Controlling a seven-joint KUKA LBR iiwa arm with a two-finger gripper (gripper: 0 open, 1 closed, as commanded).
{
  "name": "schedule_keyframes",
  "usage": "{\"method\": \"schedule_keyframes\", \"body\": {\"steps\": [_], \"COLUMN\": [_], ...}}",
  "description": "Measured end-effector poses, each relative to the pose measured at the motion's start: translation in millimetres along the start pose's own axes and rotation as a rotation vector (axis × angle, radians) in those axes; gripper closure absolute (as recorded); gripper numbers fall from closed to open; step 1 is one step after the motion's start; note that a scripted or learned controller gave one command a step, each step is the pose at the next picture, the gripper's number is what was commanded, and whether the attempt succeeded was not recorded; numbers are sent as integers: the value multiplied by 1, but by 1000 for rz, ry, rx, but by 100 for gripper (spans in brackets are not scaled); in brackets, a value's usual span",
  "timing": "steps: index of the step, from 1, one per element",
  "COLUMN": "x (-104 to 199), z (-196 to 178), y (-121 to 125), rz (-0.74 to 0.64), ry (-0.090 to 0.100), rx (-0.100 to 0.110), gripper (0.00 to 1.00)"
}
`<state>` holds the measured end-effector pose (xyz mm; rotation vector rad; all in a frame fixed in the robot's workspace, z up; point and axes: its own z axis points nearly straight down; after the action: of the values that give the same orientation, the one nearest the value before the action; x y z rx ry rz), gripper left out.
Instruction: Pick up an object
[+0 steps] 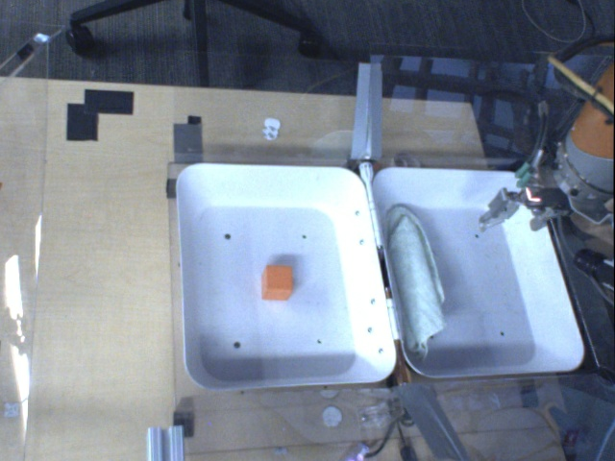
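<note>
Nothing was yet picked: the end effector (516, 206), fingers spread with nothing between them, hung over the right bin (538, 358) near the cloth (415, 279), needing to descend.

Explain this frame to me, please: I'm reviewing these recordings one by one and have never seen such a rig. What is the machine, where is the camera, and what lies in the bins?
The single camera is fixed above a wooden bench, looking down at a slant. Two shallow white bins sit side by side. The left bin holds a small orange cube near its middle. The right bin holds a rolled grey-green cloth lying along its left wall. The machine is a robot arm, grey with an orange band, reaching in from the right. Its end effector, the part meant to grasp things, hangs over the upper right part of the right bin, apart from the cloth and far from the cube. I see nothing held in it. Its job is to pick up an object, and neither object is lifted yet.
</note>
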<state>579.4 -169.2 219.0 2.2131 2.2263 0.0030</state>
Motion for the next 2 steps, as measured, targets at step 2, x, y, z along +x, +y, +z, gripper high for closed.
{"method": "schedule_keyframes", "body": {"steps": [2], "x": [8], "z": [131], "y": [80], "rz": [9], "ry": [-2], "rx": [-6], "gripper": [0]}}
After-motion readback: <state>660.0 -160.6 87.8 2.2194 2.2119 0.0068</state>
